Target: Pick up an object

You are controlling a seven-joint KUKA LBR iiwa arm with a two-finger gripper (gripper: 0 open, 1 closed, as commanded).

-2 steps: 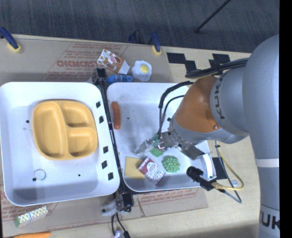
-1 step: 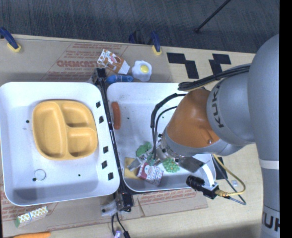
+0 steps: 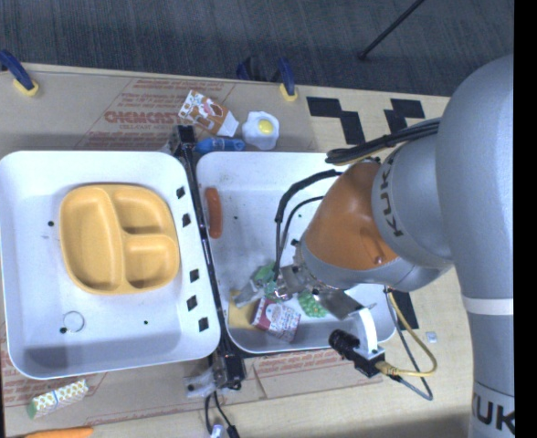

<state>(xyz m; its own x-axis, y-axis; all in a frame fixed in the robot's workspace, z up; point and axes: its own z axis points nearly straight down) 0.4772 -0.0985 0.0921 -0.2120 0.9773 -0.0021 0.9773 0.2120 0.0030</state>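
A wrapped sweet (image 3: 58, 397) is lying on the cardboard-covered bench (image 3: 141, 108) at the near edge. Just beyond, the gripper (image 3: 291, 290) is hovering low in the right bin (image 3: 250, 176) over a red-and-white packet (image 3: 276, 318) and green items (image 3: 311, 307); its grip cannot be told. A yellow divided tray (image 3: 120, 237) is sitting in the left bin (image 3: 22, 272). Blue clamps (image 3: 17, 71) are pinning the far edge, dark carpet (image 3: 205, 16) beyond.

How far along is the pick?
Done: the arm has reached down into the right bin, with the gripper at the pile of small items, by a red-and-white packet. In hand: nothing visibly held; the wrist hides the fingers. Left: grasping and lifting an item.
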